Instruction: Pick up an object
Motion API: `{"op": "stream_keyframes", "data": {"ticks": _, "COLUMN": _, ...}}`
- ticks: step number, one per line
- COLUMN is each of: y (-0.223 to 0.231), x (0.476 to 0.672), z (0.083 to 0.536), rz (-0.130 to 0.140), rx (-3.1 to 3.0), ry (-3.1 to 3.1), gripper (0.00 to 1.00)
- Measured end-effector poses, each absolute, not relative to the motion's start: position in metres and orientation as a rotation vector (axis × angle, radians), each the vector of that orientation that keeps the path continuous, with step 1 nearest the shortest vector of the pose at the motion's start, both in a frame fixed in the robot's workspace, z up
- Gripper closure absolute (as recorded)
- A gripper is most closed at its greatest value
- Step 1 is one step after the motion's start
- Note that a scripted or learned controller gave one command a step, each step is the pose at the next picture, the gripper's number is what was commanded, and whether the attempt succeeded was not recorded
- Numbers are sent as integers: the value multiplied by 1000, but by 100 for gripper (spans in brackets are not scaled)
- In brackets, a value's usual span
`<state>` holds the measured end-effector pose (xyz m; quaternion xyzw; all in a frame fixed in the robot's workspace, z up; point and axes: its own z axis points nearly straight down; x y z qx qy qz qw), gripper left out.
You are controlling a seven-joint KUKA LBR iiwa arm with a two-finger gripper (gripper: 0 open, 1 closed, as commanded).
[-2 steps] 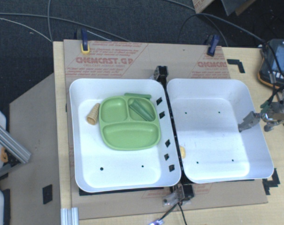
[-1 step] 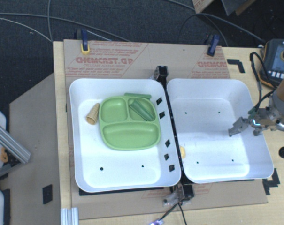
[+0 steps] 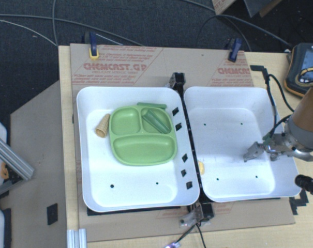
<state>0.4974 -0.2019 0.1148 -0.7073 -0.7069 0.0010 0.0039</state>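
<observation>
Bench: I see a flat brown cardboard sheet [image 3: 146, 61] with red print under everything, held at the far edge by a blue and yellow clamp [image 3: 93, 44] and a blue clamp [image 3: 234, 48].
Left bin: a shallow white plastic bin [image 3: 94, 185] with rounded corners and smooth glossy walls.
Right bin: a matching white bin [image 3: 223, 102] just beside the first, their inner rims touching along a line of black clips [image 3: 183, 159].
Arm: grey, with a tan-orange band [image 3: 306, 115], reaching over the right bin's near right side.
Plate: a smooth light green plate [image 3: 142, 138] with three compartments, lying flat in the left bin.
Gripper: I see my gripper [image 3: 254, 153] low over the right bin's floor, metal fingers [image 3: 251, 154] spread slightly with nothing between them.
Green stick: a darker green, long piece [image 3: 156, 120] lying in the plate's far right compartment.
Cone: a small tan ridged cone [image 3: 102, 126], touching the plate's left rim.
Yellow bit: a tiny yellow piece [image 3: 200, 167] at the seam between the bins; I cannot tell what it is.
</observation>
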Motion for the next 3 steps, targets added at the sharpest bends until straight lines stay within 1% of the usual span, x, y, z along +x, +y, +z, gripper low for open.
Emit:
{"op": "stream_keyframes", "data": {"ticks": 1, "y": -201, "x": 497, "z": 83, "rz": 2, "rx": -2217, "ry": -2218, "gripper": 0}}
{"op": "stream_keyframes", "data": {"ticks": 2, "y": -202, "x": 498, "z": 96, "rz": -2, "rx": -2221, "ry": -2220, "gripper": 100}}
{"op": "stream_keyframes", "data": {"ticks": 3, "y": -201, "x": 502, "z": 159, "rz": -4, "rx": -2224, "ry": -2226, "gripper": 100}}
